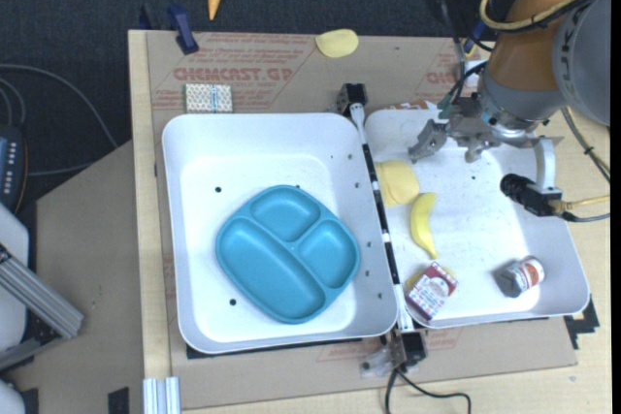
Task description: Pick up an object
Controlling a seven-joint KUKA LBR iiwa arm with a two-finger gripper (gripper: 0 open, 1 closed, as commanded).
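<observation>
I take the curved yellow plastic banana (422, 224) as the likeliest pick: it lies loose near the middle of the right white bin (553, 252), touching the pale yellow rounded lemon-like piece (397, 181), which would crowd a grasp from that side. My end effector (452, 139) hovers over the bin's far end with its grey fingers spread and nothing between them. The red-and-white packet (431, 291) and small grey-and-red can (520, 276) sit nearer the front wall, and the blue divided plastic plate (287, 252) lies in the left white bin (194, 150) on the surface.

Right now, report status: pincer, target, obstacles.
Pincer open, holding nothing, above right bin. Banana nearest, beside yellow lump. Can and red packet lie apart.
</observation>
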